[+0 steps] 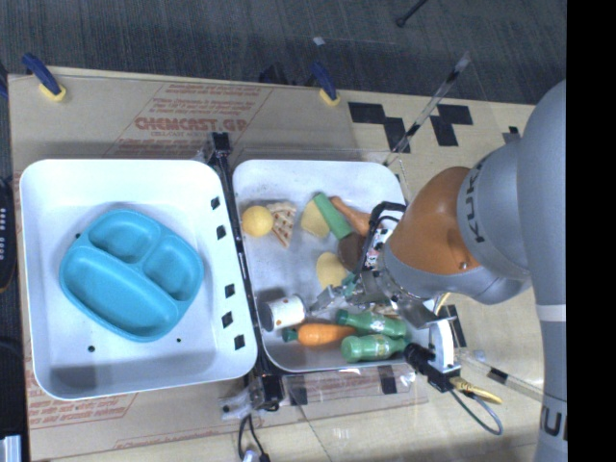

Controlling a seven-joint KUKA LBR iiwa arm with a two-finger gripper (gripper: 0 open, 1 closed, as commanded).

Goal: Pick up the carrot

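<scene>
The end effector (354, 292) hangs low in the right bin (289, 173), above the carrot (320, 334) by the front edge; its opening can't be made out. Cardboard covers the worktop (183, 114).

The carrot (320, 334) is orange, smooth and tapered, a small toy-like piece; it lies flat on the floor of the right-hand bin (289, 174), near that bin's front wall; its long axis runs roughly left to right; a dark green end points left, toward a small white cylinder (287, 311) just beside it; a green bottle (373, 346) lies just to its right.
</scene>
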